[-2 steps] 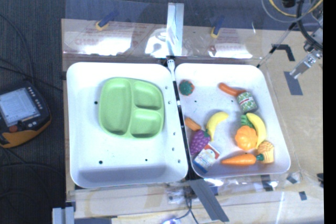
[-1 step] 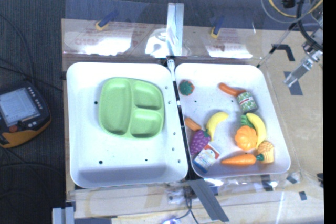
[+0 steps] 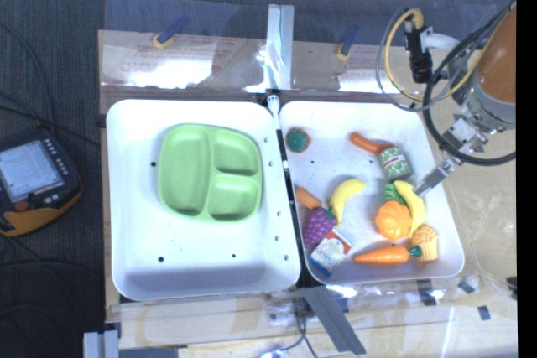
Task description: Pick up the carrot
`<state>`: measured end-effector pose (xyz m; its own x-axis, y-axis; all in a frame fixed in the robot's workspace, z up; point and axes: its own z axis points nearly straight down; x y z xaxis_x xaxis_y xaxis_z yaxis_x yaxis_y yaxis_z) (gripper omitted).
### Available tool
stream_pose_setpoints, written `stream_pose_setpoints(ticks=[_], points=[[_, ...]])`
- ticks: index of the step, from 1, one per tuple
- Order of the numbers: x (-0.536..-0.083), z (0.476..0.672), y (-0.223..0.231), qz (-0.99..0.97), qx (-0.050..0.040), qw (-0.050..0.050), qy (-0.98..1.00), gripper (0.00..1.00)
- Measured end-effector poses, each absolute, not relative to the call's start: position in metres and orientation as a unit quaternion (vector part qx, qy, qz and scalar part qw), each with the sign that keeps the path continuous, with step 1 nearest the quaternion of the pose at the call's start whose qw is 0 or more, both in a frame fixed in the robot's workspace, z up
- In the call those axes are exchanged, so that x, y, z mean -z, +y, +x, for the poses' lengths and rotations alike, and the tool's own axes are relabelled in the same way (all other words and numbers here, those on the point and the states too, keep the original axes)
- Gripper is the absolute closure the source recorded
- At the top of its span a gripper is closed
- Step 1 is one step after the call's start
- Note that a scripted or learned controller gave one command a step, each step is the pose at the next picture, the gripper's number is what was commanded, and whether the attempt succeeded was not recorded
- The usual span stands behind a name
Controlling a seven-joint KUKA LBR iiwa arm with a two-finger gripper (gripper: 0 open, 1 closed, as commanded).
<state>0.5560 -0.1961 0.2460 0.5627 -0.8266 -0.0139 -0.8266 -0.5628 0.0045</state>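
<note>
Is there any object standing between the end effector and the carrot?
Yes. The end effector is at the right bin's right side; the carrot lies near the front wall. A banana and an orange fruit sit between them.

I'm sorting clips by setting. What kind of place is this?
Probably a robot lab bench, not a kitchen: two white bins taped to a board, toy food such as a carrot and banana, and a handheld controller lying on carpet.

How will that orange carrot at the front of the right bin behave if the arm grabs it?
The orange toy carrot with a green top looks like smooth moulded plastic, so probably stiff and light. Its tapered, rounded body may roll or slip out of a pinch. It lies beside the small orange pumpkin, which may get nudged.
</note>
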Motion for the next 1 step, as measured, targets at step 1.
stream_pose_setpoints(ticks=[1], points=[[-0.1161,0.5134,-0.1351,-0.906,-0.0084,0.001,0.423,0.00]])
